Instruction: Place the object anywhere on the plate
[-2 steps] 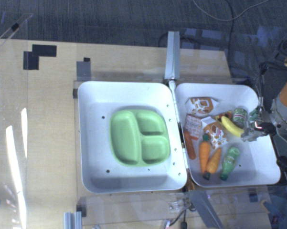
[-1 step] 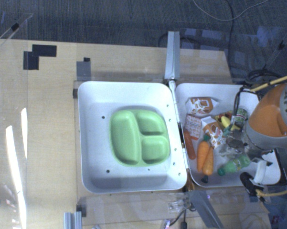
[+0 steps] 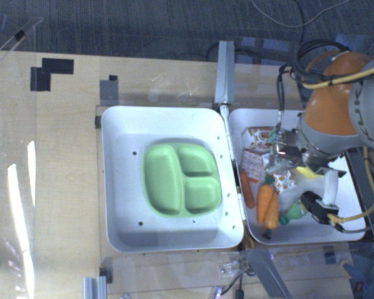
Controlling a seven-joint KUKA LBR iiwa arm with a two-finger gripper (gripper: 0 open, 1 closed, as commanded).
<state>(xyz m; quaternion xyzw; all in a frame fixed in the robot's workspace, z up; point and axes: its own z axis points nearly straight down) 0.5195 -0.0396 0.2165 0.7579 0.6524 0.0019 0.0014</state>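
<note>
Two orange toy carrots [image 3: 267,207] lie side by side nearest the camera, at the 6 o'clock end of the right bin [image 3: 256,118], long axes running roughly 12 to 6 o'clock. At 3 o'clock from the carrots, just beside them, lies a small green toy [image 3: 292,214]. The arm [image 3: 336,108] enters from 3 o'clock, its orange band above the 12 o'clock half of the right bin, and the wrist is angled down and toward 9 o'clock. The gripper [image 3: 279,156] sits low inside the right bin, over a cluster of printed snack packets [image 3: 252,165] at its 9 o'clock side. Whether the gripper is closed on anything cannot be told, as the wrist body blocks the line of sight. A yellow item [image 3: 308,173] shows at 4 o'clock from the gripper, partly covered by the wrist. The green divided plate [image 3: 180,178] lies centred in the left bin [image 3: 112,167], at 9 o'clock from the gripper, with the double bin wall between them. Which loose item is the object to be placed cannot be determined; all loose items lie in the right bin.
</note>
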